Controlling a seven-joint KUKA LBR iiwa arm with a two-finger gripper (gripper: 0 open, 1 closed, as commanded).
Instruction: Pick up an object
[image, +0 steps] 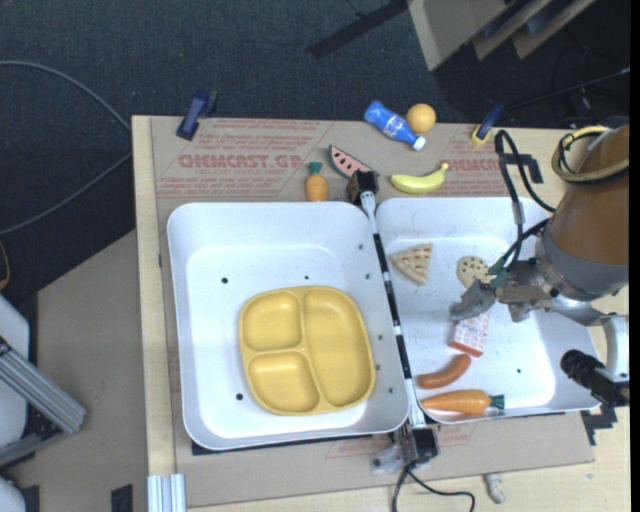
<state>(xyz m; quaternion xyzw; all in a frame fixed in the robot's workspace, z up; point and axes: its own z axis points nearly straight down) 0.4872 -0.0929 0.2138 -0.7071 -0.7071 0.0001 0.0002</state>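
In the right bin we see a pizza slice at ten o'clock, a round cookie near twelve, a red-and-white packet lying flat at the centre, a sausage at seven, and below it a carrot lying sideways against the front wall.

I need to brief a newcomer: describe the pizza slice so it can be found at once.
Look in the right bin, in its far-left part near the divider between the bins. The pizza slice lies there: a flat tan triangle with red spots, left of the round cookie, unlike the long sausage and carrot at the near edge.
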